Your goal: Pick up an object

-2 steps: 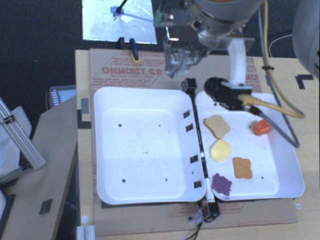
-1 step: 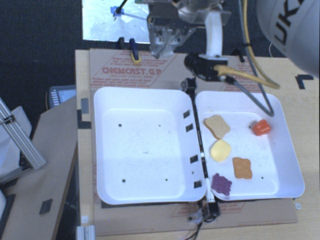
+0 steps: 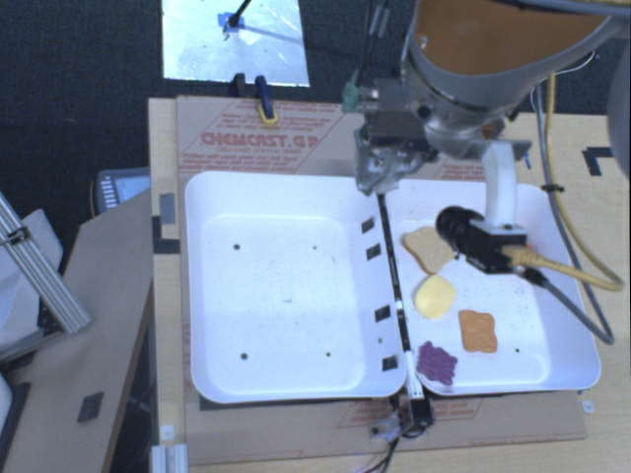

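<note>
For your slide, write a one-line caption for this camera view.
KUKA arm's gripper above the bins' divider; right bin holds toast slice, yellow piece, orange piece, purple piece.

My bench (image 3: 168,294) is pale wood w/ a brown cardboard sheet (image 3: 246,131) on top, red print on it. Far side: dark carpet floor (image 3: 79,57), and a shiny silver panel (image 3: 232,28) lying on it, glare across its face. Blue-and-yellow clamp (image 3: 264,101) at the cardboard's far edge. Left: aluminium rail (image 3: 39,274) leaning at a slant, small grey device (image 3: 120,187) just beside the bench corner. Light is even, from above.
</note>
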Robot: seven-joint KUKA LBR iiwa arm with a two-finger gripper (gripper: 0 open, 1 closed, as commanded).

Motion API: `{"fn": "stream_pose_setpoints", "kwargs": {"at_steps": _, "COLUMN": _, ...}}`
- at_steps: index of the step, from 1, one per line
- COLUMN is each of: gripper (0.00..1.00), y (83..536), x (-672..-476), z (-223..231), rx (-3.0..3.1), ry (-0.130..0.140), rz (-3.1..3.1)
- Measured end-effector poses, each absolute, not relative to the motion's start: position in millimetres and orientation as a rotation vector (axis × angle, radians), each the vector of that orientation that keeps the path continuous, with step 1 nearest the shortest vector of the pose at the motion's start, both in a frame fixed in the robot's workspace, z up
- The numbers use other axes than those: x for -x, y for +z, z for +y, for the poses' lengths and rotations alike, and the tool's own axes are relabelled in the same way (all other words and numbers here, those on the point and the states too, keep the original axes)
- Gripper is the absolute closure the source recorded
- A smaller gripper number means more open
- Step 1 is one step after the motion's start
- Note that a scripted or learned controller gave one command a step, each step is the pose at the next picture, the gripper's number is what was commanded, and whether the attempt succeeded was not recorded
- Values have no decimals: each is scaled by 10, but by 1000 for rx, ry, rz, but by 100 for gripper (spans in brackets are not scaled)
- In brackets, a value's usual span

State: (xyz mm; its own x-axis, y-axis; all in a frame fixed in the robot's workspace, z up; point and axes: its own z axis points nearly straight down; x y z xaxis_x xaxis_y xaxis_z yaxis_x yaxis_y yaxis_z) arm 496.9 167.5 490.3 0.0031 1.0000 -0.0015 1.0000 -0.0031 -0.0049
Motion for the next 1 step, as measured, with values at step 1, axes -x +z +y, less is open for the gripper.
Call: {"fn": "stream_pose_setpoints", "kwargs": {"at_steps": 1, "gripper": 100, "y": 5292, "x": -4997, "z": 2067, "rx": 2215, "ry": -9, "rz": -2229}}
